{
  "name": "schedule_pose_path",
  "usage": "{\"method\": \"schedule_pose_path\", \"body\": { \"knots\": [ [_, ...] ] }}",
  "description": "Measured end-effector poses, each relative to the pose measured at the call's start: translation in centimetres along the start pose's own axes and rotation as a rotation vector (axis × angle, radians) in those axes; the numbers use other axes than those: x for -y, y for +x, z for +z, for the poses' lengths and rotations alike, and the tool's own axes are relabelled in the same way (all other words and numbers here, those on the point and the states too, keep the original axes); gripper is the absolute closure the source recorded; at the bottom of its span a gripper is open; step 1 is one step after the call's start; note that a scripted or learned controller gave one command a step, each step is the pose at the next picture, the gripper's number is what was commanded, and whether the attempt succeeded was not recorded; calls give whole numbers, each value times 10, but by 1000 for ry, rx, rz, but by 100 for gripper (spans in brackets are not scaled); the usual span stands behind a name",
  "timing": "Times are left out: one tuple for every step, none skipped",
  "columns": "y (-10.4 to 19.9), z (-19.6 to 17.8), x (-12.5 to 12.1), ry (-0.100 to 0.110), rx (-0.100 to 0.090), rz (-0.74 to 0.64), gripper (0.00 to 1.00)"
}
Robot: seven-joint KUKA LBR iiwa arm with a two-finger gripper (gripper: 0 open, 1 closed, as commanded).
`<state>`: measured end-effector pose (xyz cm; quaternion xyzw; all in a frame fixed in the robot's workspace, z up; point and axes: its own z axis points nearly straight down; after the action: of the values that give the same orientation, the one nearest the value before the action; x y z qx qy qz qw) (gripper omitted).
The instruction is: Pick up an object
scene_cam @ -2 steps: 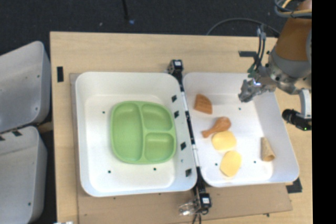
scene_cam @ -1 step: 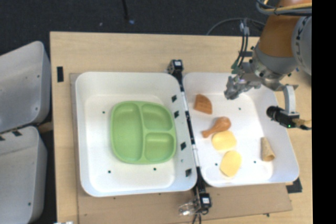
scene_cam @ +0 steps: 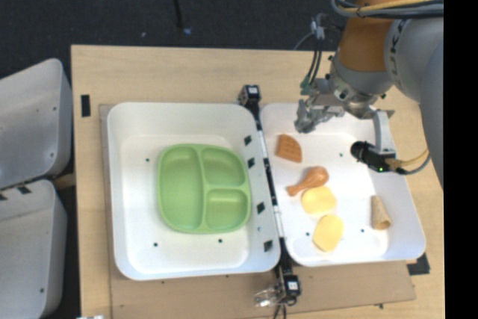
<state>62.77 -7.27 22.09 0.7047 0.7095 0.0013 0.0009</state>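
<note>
Green moulded tray (scene_cam: 202,188) in left bin (scene_cam: 119,160); metal end effector (scene_cam: 307,121) state unclear, above toast wedge (scene_cam: 289,149).

Two bins (scene_cam: 119,250), one green tray (scene_cam: 203,188), five food items (scene_cam: 308,180)

The grey metal two-finger gripper (scene_cam: 308,120) looks dull and machined, and the arm's orange band (scene_cam: 371,19) above it has a smooth plastic sheen. Below the gripper, the shallow white plastic bin (scene_cam: 403,217) is smooth and faintly glossy. Just beneath the fingers lies a matt orange-brown wedge (scene_cam: 289,149) with a bread-like surface. Further below it are a smooth plastic-looking tan drumstick (scene_cam: 309,180), two pale yellow waxy pieces (scene_cam: 323,215) and a rough beige cone (scene_cam: 381,213). Far to the gripper's left, a light green compartment tray (scene_cam: 203,187) looks like satin plastic. The bench (scene_cam: 172,75) is pale matt wood.
</note>
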Motion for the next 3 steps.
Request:
{"method": "schedule_pose_path", "body": {
  "knots": [
    [47,-14,-2,1,0,1,100],
    [101,-6,-5,4,0,1,100],
    [157,-21,-13,1,-1,0,100]
  ]
}}
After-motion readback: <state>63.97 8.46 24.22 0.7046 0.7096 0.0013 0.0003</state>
